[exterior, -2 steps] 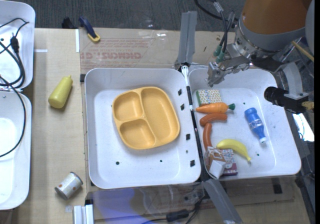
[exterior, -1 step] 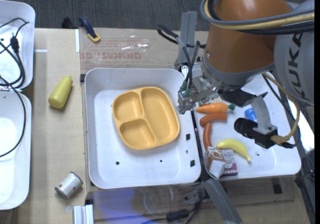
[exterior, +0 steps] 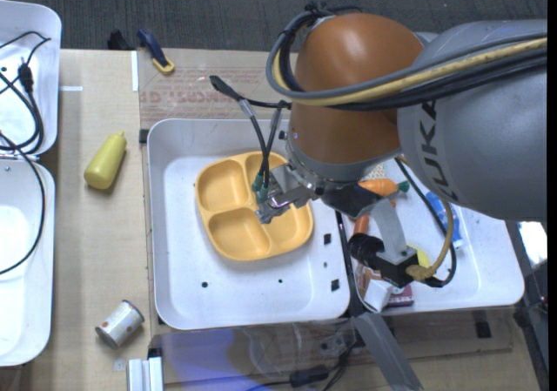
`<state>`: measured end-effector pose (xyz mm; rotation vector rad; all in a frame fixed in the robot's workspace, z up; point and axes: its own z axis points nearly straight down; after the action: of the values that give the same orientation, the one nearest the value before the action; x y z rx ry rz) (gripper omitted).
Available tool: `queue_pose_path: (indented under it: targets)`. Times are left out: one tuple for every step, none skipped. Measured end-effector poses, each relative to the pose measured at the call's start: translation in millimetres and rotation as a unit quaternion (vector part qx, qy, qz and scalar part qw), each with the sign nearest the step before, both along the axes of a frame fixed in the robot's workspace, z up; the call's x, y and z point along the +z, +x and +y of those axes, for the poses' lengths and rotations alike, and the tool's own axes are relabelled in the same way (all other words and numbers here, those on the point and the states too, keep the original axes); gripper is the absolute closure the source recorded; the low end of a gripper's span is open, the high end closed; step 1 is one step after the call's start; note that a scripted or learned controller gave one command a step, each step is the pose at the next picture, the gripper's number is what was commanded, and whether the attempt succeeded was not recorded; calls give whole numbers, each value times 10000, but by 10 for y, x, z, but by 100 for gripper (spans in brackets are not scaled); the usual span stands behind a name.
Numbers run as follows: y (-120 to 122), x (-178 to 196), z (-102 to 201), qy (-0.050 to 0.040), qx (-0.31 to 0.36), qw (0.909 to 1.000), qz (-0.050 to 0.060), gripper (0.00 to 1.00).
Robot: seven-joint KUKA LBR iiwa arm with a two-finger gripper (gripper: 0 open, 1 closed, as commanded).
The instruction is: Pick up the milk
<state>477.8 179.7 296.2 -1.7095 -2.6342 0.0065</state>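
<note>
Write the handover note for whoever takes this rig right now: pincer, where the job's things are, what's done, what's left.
Pincer: low over the right part of the yellow divided plate in the left bin; I can't tell how its tips stand, and nothing is visibly held.
Milk: I can't pick it out for certain. The arm covers much of the right bin; a small carton-like item lies at that bin's near left corner, unconfirmed.
Outside the bins: a yellow bottle and a small can on the bench.
Done: no pick visible.
Left: locate the milk, grasp it, lift it.
</note>
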Motion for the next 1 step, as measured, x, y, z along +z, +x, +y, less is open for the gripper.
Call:
queue_pose_path:
  targets:
    - [223, -279, 169, 6, 1472, 9891, 5, 100]
